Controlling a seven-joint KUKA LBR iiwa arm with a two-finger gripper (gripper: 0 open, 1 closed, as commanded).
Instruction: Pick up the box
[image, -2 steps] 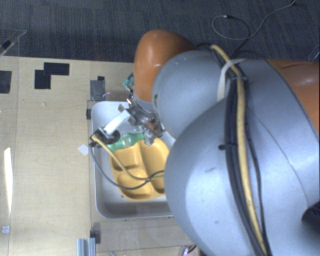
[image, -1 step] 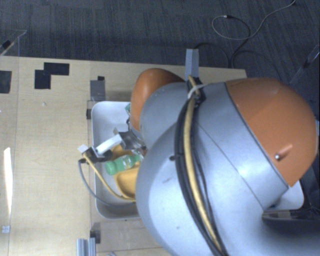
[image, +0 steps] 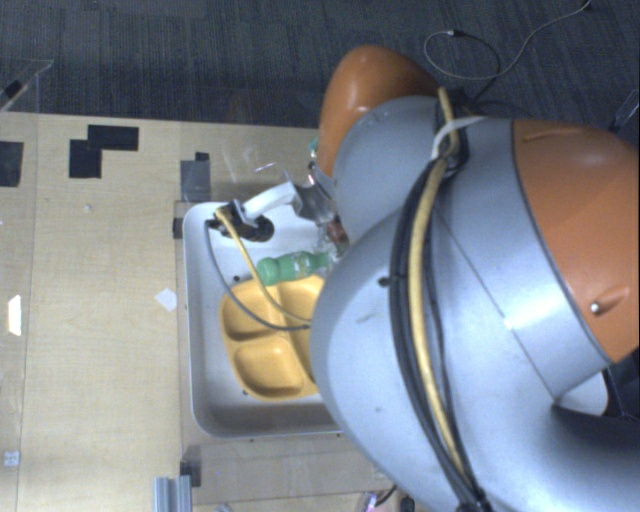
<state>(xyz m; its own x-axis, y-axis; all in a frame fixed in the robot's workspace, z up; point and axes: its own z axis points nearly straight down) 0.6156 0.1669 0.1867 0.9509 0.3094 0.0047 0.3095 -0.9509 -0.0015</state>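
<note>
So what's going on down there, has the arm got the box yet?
Arm blocks most of the bin. Gripper state can't be told. No box visible; yellow tray and green bottle showing. No pickup confirmed.

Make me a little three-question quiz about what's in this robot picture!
1. True or false: the yellow tray lies inside the white bin.
2. What colour is the bottle lying just above the tray? A) red B) green C) blue
3. Fill the gap: the big grey arm has ______ bands.

Key: 1 true; 2 B; 3 orange.
</note>
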